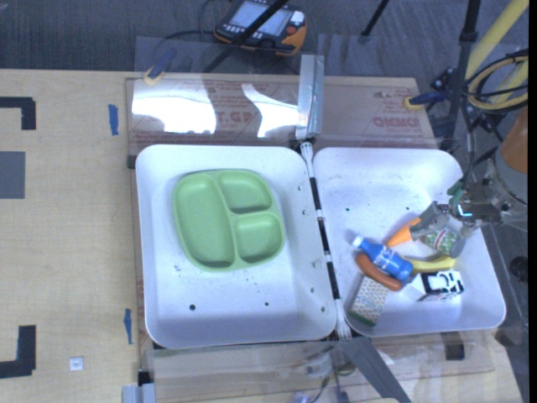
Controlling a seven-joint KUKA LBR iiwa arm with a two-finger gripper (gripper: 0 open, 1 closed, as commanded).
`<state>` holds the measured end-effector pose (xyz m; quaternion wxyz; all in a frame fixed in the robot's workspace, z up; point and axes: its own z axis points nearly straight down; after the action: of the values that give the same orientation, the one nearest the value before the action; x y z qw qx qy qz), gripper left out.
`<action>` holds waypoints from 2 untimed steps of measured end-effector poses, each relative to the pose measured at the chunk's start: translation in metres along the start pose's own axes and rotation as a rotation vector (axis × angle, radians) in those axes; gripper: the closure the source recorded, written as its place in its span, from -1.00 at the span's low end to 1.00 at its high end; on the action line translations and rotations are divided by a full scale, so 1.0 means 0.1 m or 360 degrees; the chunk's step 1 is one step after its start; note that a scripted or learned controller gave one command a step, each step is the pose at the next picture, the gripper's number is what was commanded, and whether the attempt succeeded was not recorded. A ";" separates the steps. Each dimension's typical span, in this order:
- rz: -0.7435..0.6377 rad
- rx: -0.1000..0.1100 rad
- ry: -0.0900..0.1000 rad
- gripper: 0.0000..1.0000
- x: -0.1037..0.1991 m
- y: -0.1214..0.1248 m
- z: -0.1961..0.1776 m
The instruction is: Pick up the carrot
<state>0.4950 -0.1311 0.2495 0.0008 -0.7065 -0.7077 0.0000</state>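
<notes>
Nearest you in the right bin (pixel 482 305), a grey mesh-patterned packet (pixel 367 299) lies at the front edge, with a small black-and-white box (pixel 441 285) to its right. Just behind the packet, a red-orange sausage-shaped piece (pixel 378 273) sits partly under a blue bottle with a white cap (pixel 384 258), which lies across it on a slant. A yellow banana (pixel 433 264) touches the bottle's right end. Behind those you find the carrot (pixel 401 232), an orange wedge pointing up to the right, hemmed in by the bottle in front and a green patterned item (pixel 442 240) beside it. The gripper (pixel 440 218) hovers right at the carrot's upper end; you cannot tell how its jaws stand. Over in the left bin (pixel 159 309), a green divided plate (pixel 228 218) sits alone.
</notes>
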 end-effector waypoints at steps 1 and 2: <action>-0.0015 -0.0005 -0.0003 -1.00 -0.31 0.69 0.49; -0.0021 -0.0003 -0.0002 -1.00 -0.60 1.03 1.37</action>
<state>0.5981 -0.1907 0.1128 -0.0003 -0.7018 -0.7124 -0.0002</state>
